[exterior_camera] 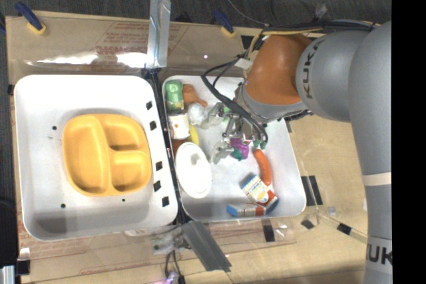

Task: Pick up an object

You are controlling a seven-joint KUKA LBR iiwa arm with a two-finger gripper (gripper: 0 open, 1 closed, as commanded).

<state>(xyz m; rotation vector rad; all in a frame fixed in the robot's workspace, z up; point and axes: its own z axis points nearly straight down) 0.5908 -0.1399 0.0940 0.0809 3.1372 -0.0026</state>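
Cardboard-topped bench point(80, 36), two white bins. In my left bin point(26, 143): one yellow divided tray point(106, 153). The right bin point(293, 163) holds one white bowl point(193, 169), one green bottle point(174, 95), one orange carrot point(264, 166). The gripper point(233, 143) hovers over a purple piece point(241, 151); whether it grips, I cannot tell. Next: descend, close.

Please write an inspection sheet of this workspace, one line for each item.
Surface: two white bins side by side, left bin, right bin.
Job's things: yellow divided tray in the left bin; green bottle, white round lid, orange carrot-like piece, small printed box in the right bin.
Clutter: small items crowded in the right bin.
Grippers: gripper low over the right bin; grip unclear.
Cables: black cables near the wrist.
Surroundings: dark floor, cardboard, blue clamps.
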